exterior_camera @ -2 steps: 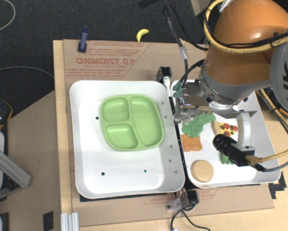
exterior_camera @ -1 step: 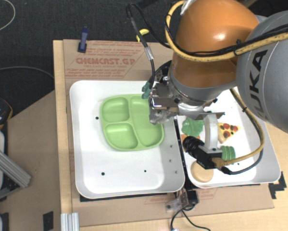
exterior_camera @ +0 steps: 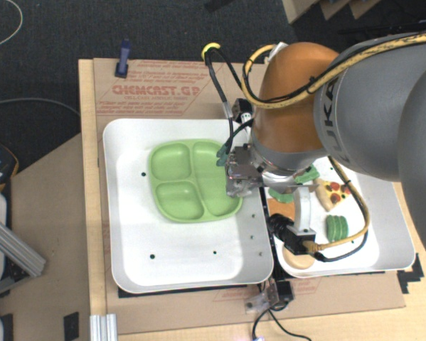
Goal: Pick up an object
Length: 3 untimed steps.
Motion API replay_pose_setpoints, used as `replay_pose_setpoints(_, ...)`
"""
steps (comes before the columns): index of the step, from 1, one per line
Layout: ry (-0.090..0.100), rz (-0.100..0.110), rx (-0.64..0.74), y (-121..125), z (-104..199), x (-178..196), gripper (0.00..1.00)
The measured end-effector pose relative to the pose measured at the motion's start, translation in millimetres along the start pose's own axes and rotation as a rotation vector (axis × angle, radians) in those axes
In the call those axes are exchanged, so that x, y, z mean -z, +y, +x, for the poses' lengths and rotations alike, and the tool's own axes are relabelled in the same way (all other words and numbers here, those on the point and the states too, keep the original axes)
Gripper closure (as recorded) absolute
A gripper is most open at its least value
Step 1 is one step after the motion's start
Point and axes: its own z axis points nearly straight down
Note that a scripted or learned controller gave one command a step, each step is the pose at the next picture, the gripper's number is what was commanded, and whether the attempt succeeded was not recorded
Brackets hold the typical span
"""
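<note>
— What was the biggest thing in sight?

— My own grey arm with its orange band [exterior_camera: 294, 98], reaching in from the right and covering much of the right-hand shallow white bin [exterior_camera: 390, 240]. Next came the left-hand shallow white bin [exterior_camera: 127, 212], both resting on a brown cardboard sheet printed with red lettering [exterior_camera: 156, 84].

— And the thing to pick up?

— A pale green plastic plate with four compartments [exterior_camera: 188, 180] lay flat in the left bin, toward its right side. My two-finger gripper [exterior_camera: 235, 180] sat right at that plate's right edge, near the wall between the bins.

— Were you gripping it?

— I couldn't tell; that part was too crowded to read.

— Anything smaller?

— In the right bin, a ridged green toy piece [exterior_camera: 336, 226] and a small yellowish piece with red spots [exterior_camera: 333, 192], near each other beneath my cables.
</note>
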Motion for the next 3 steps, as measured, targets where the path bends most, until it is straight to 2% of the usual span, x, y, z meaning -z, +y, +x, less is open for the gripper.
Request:
replay_pose_setpoints(1, 0.010, -0.020, 0.016, -35, 74, 106, 1.00)
replay_pose_setpoints(2, 0.001, -0.001, 0.000, -34, 17, 24, 1.00)
replay_pose_setpoints(3, 0.005, -0.017, 0.003, -32, -7, 68, 1.00)
